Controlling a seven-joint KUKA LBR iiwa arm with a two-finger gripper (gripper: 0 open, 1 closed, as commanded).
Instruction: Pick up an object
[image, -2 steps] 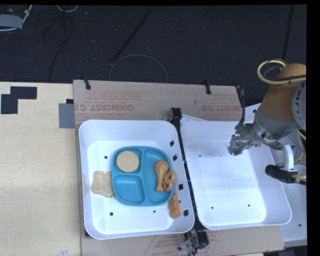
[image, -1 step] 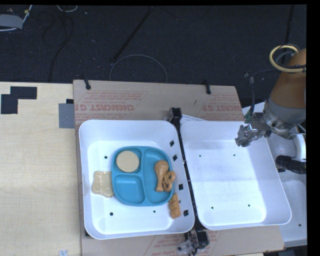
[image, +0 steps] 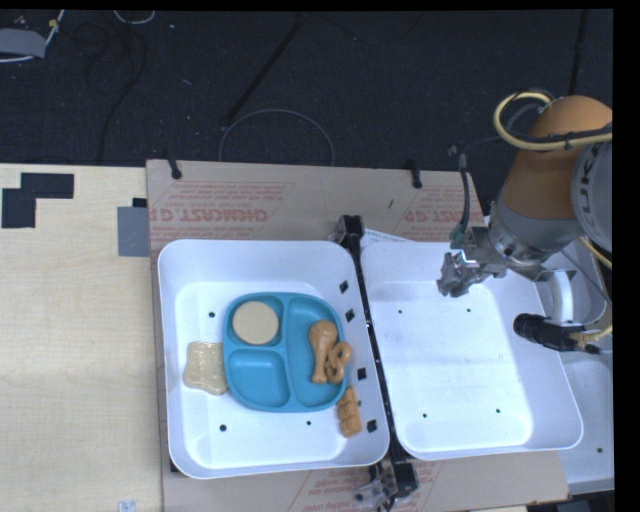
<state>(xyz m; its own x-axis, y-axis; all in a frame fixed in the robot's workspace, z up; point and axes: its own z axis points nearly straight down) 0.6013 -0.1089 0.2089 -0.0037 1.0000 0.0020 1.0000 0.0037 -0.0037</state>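
Note:
A blue divided plate (image: 262, 385) lies in the left bin (image: 190, 270). On it sit a round tan cracker (image: 254, 322) and a brown pretzel-like piece (image: 328, 351). A pale bread slice (image: 205, 367) rests just left of the plate, and a small orange-brown snack (image: 348, 412) lies by the plate's lower right corner. My gripper (image: 455, 275) hangs over the upper part of the right bin (image: 540, 420), well to the right of all these objects, with nothing visible in it.
The two white bins meet at a black divider (image: 362, 330) with clips. A black cylinder (image: 545, 331) juts in over the right bin's right rim. Brown cardboard lies under the bins, with wooden bench to the left and dark floor and cables behind.

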